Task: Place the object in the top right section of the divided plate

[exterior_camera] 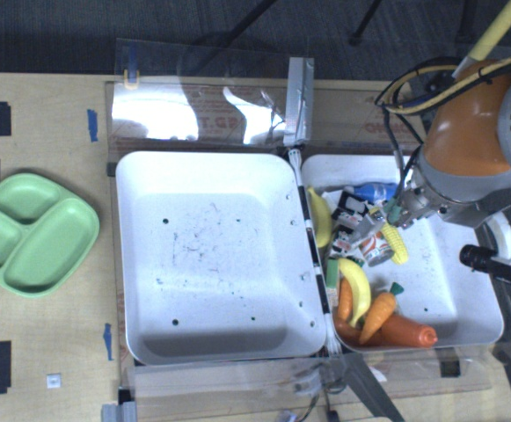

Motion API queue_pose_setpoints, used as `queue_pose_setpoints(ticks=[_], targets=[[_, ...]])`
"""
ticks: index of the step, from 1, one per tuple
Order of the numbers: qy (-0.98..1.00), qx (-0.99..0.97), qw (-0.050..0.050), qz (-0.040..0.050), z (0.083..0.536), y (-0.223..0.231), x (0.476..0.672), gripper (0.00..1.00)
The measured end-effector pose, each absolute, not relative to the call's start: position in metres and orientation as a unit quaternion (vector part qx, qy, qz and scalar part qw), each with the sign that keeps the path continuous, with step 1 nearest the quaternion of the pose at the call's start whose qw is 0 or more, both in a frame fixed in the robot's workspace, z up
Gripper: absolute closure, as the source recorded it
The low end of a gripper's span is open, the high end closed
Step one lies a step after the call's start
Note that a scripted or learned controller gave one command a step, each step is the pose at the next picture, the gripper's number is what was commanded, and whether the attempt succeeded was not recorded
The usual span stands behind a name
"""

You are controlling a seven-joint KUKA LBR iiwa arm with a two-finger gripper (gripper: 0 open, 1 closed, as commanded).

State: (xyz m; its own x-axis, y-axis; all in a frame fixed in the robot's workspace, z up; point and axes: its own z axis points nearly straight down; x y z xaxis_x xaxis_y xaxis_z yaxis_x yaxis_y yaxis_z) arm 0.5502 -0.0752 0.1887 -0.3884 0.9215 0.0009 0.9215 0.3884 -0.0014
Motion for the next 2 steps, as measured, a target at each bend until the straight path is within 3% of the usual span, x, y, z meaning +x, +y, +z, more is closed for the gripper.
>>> queue_pose_setpoints(ticks=[1,2], targets=[[-0.643,-0.766,0.004,0.0033,0.181,-0.053,0.517,1.0],[-0.419,-0.908,0.001,0.0038,0.208,-0.055,0.48,1.0]])
